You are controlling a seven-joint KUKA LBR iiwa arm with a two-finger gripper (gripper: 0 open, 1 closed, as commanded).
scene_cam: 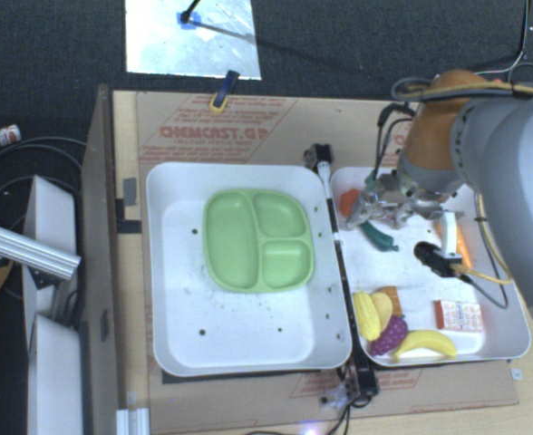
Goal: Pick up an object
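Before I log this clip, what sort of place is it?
Probably a robotics lab bench: two white bins on a cardboard-covered table, toy food like a plastic banana, loose cables on carpet.

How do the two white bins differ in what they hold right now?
The left bin holds one thing, a green divided plate, lying flat near its middle. The right bin holds several small toy foods, among them a banana and purple grapes, and the arm reaches into it. Both are shallow and white.

A robotics lab, this was: two white bins [248,352] sat on a cardboard-covered worktop [239,125], loose cables [13,184] trailed over dark carpet [40,43], toy fruit [427,343] waited.
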